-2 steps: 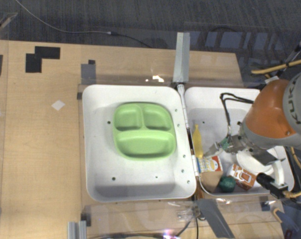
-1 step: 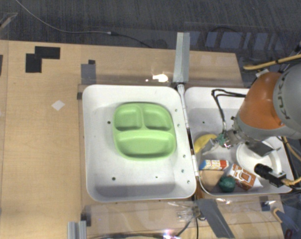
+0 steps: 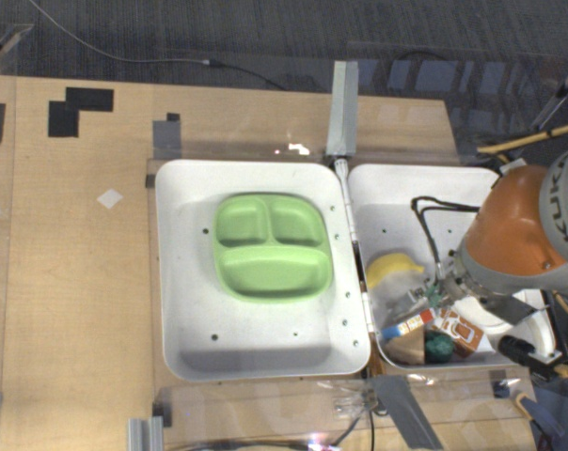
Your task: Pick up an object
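Observation:
The right bin holds a heap of small objects at its near end. A yellow rounded object lies near the bin's left wall. In front of it are a clear plastic piece, a red, white and blue tube, a teal ball, a tan lump and a brown and red packet. My gripper reaches down into this heap from the right, just right of the yellow object. The orange wrist band hides the bin's right part.
The left bin holds a green divided plate at its centre. A metal divider post stands between the bins at the back. A black cable loops inside the right bin behind my gripper.

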Controlling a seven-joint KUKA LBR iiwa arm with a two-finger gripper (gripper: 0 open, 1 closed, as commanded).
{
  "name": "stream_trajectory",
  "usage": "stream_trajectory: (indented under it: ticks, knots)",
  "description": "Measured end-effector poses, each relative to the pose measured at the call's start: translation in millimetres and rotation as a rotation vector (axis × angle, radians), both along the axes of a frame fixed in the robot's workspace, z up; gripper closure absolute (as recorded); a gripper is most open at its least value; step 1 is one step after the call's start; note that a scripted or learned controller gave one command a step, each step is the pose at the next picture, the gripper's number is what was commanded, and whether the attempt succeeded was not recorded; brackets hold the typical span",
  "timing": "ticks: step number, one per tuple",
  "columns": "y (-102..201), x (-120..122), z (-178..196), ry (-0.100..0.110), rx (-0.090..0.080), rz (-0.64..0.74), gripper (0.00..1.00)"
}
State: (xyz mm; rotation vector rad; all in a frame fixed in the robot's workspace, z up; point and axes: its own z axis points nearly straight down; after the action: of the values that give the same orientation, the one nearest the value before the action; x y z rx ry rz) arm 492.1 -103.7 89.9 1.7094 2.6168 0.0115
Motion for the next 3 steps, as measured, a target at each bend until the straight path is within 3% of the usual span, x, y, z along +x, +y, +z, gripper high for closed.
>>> stream_trajectory:
  ticks: [1,2,3]
  knots:
    - [-1.2,3.5,12.4,-0.011,-0.004,-0.002,1.0]
    - [5.9,51.4,158.4,0.01,0.001,-0.007,1.0]
    - [-11.3,73.6,235.9,0.009,0.0,0.082,1.0]
